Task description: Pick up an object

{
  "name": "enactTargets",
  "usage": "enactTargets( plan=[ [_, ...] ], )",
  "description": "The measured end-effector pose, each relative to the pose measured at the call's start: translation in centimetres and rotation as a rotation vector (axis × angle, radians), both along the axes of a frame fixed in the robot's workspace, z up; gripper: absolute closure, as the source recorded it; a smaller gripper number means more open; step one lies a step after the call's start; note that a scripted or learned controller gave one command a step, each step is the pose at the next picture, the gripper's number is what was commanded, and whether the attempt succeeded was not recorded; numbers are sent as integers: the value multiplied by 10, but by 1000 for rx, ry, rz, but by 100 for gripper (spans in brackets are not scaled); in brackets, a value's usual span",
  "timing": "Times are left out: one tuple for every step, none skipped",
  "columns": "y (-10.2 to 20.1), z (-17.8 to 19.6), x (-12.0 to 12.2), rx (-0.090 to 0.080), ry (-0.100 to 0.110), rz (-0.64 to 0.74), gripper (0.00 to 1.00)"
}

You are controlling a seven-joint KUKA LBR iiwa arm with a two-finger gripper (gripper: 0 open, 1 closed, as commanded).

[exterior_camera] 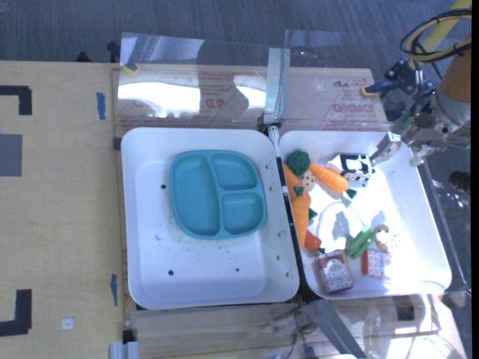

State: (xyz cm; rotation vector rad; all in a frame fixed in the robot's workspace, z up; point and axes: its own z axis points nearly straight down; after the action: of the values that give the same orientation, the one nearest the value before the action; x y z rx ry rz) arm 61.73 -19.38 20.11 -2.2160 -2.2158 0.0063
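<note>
My gripper hangs over the far right corner of the right bin, just right of a black and white cow toy. An orange carrot and a green broccoli-like toy lie to the left of the cow. A longer carrot runs along the bin's left wall, with a red piece at its near end. Nearer the front are a green pod, a red and white packet and another small packet. Nothing shows in the gripper.
The left bin holds a teal divided plate. Clear plastic panels stand behind both bins. Yellow and black cables loop at the upper right near the arm. A tan board lies to the left.
</note>
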Motion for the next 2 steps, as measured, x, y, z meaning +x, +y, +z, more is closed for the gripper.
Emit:
enactTargets(
  plan=[
    [63, -74, 21, -2, -8, 46, 0],
    [57, -65, 20, -3, -4, -61, 0]
  ],
)
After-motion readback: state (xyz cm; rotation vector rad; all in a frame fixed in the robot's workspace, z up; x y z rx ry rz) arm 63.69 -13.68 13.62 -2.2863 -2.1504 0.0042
